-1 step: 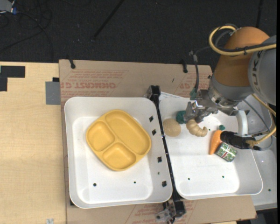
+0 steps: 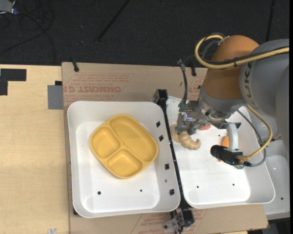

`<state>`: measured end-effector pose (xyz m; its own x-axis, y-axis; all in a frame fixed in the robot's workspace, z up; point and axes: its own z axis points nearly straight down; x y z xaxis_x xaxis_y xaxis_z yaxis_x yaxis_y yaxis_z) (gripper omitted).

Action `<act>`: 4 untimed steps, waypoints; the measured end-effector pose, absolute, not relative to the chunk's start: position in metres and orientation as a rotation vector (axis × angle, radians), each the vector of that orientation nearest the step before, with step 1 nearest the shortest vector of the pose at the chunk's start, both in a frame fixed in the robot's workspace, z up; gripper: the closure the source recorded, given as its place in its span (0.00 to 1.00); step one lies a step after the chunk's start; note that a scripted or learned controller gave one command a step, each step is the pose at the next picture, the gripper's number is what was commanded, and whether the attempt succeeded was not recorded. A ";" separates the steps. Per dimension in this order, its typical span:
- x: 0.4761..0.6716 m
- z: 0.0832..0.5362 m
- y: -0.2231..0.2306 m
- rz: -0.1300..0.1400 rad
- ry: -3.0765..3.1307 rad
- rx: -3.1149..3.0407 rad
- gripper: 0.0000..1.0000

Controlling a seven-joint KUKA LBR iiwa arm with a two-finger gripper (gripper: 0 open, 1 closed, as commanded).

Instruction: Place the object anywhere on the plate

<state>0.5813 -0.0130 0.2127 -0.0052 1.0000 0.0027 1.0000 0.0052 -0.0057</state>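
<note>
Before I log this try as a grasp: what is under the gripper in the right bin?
A tan, croissant-shaped object lies on the right bin's floor beneath the gripper. Its upper end is covered by the wrist, so any grip is hidden.

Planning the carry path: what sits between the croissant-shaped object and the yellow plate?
In the camera view, bare white bin floor, then the black divider where the two bins meet, lie between the tan object in the right bin and the yellow plate in the left bin.
</note>
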 end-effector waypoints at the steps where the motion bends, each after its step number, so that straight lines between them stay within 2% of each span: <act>1: 0.580 0.215 0.036 0.002 -2.224 -2.212 1.00; 2: 0.556 0.221 0.087 0.004 -2.224 -2.211 1.00; 4: 0.535 0.230 0.179 0.006 -2.224 -2.213 1.00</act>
<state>0.5355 0.1791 0.2298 -0.0049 1.0000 -0.0001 1.0000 0.0049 -0.0054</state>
